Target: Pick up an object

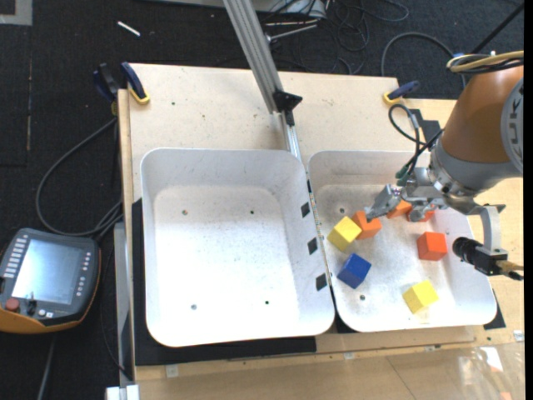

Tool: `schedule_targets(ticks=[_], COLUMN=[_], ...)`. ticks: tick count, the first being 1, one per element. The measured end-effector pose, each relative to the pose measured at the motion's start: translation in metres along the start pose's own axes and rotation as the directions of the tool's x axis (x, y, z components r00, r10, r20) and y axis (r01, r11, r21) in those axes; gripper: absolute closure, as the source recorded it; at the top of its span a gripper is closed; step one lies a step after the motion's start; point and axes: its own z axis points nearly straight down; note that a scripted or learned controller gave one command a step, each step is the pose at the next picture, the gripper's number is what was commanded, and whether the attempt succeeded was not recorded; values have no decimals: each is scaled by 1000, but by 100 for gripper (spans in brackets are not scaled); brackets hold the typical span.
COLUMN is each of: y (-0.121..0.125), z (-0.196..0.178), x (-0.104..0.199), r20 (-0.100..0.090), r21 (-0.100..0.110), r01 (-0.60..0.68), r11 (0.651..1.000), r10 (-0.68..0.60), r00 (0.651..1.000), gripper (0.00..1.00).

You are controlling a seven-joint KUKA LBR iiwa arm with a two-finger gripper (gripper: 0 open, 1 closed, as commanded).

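Orange cube sits in the right bin, and the gripper is low just beside it, fingers spread wide with nothing between them. No grasp yet; closing and lifting remain.

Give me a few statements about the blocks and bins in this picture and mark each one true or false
1. All the blocks lie in the right bin. True.
2. There are two blue blocks. False: just one blue block, with two yellow ones.
3. The gripper hangs over the left bin. False: it is over the right bin, near the small orange block.
4. The larger orange block lies apart from the other blocks. True.
5. A handheld control pendant lies left of the bench. True.
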Motion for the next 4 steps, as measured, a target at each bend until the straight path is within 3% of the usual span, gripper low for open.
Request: schedule_targets(ticks=[1, 2, 3, 4], y=[-13, -69, -20, -21], z=[2, 2, 2, -8], x=[58, 55, 93, 91], r20=[-2, 0, -1, 1], r21=[1, 4, -3, -2], r01=[8, -2, 7, 3], r11=[1000, 1000, 1000, 1000], r10=[-8, 2, -7, -3], r00=[1000, 1000, 1000, 1000], gripper=[0, 0, 0, 100])
